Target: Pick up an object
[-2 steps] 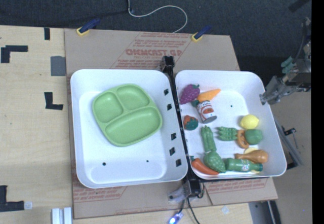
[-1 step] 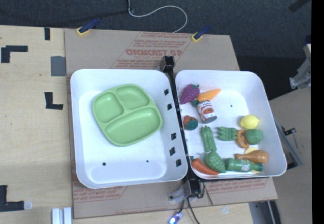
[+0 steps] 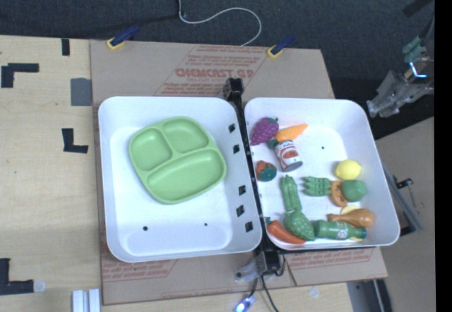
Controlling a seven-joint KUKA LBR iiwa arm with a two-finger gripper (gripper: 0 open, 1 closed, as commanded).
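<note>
The right bin (image 3: 357, 114) holds several toy foods. Purple grapes (image 3: 264, 130), a carrot (image 3: 292, 131) and a small red-labelled can (image 3: 288, 154) lie at its far left. A yellow lemon (image 3: 347, 169) and a green ball (image 3: 354, 190) sit toward the right wall. A long green vegetable (image 3: 289, 192), a broccoli-like piece (image 3: 297, 222), a green bottle (image 3: 339, 231) and a brown drumstick (image 3: 355, 217) lie along the near side. My gripper (image 3: 394, 94) hangs outside the bin, just past its far right corner, with nothing seen in it.
The left bin (image 3: 116, 183) holds a green divided plate (image 3: 178, 159). Both bins rest on a cardboard sheet (image 3: 205, 70) on the bench. A white cable (image 3: 212, 18) loops over the dark cloth behind.
</note>
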